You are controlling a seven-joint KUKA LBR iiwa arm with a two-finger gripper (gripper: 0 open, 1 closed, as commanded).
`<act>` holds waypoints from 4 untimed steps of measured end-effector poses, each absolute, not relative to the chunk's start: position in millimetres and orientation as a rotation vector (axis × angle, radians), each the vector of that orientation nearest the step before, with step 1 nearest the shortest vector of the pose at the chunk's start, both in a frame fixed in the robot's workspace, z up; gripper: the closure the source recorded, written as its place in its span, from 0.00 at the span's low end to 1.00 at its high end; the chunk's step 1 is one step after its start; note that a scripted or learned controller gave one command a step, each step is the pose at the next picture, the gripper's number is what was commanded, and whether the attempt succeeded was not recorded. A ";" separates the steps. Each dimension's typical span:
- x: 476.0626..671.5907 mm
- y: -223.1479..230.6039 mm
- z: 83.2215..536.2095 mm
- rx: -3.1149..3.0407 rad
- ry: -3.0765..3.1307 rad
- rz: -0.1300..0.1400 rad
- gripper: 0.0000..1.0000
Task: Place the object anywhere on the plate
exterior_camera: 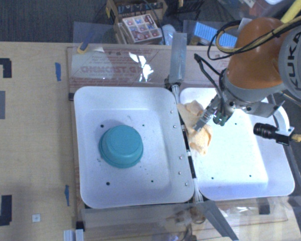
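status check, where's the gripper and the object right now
Gripper over right bin, at the tan object. Object against the bin's left wall. Teal plate in left bin, nothing on it.

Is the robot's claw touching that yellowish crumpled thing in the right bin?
Cannot tell. In the camera view the gripper overlaps the yellowish crumpled thing, but from above no contact or gap shows plainly.

Your arm (271, 49) reaches in from the right, its orange band bulging above the grey wrist, which tilts down and to the left. The gripper (206, 118) hangs low at the wrist's end, one dark finger (205, 117) slanting down-left. From here the view is too cramped to show how the gripper stands.
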State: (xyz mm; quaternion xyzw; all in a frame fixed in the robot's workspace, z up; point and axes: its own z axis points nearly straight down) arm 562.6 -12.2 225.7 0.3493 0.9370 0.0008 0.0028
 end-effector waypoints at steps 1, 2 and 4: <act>571.0 29.1 220.1 0.492 3.096 0.003 1.00; 586.8 75.6 214.6 0.001 3.134 0.004 1.00; 603.8 177.7 227.9 -0.005 3.133 0.006 1.00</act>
